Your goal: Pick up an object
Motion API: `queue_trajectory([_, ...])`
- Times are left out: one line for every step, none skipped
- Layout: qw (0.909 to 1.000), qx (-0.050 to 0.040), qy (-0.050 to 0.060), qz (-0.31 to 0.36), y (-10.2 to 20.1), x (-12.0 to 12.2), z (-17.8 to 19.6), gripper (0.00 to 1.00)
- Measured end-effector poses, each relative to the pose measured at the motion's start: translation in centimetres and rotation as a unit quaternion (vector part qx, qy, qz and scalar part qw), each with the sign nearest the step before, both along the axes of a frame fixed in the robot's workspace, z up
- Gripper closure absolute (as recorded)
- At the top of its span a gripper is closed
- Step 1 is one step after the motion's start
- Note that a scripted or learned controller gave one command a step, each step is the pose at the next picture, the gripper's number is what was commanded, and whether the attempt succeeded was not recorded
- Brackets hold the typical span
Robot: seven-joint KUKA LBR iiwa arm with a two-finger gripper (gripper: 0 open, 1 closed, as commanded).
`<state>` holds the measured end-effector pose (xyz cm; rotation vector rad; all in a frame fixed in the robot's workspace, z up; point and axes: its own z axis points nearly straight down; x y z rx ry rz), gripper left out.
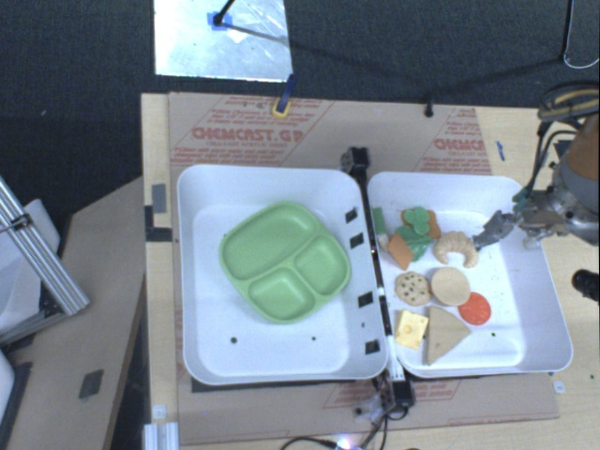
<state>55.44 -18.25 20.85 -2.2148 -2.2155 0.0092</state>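
Twice, red "CHEMCAST GP" lettering (247, 133) reads upside down on the brown sheet (319, 120) lying under both bins, on a tan desk (103, 251) above dark carpet (75, 54). The left bin (202, 345) holds a green divided plate (285, 262). The right bin (534, 317) holds toy foods, among them a croissant (457, 247), just beside the gripper (487, 232); whether its jaws are parted or clenched, I cannot tell.
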Motion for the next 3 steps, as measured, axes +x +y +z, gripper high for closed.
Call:
queue_trajectory([1.0,-0.0013,-0.006,0.002,0.0,0.3,0.7,0.0])
queue_trajectory([1.0,-0.001,-0.005,0.001,0.4,0.2,-3.5,0.0])
queue_trajectory([1.0,-0.001,-0.005,0.001,0.8,0.7,-7.8,0.0])
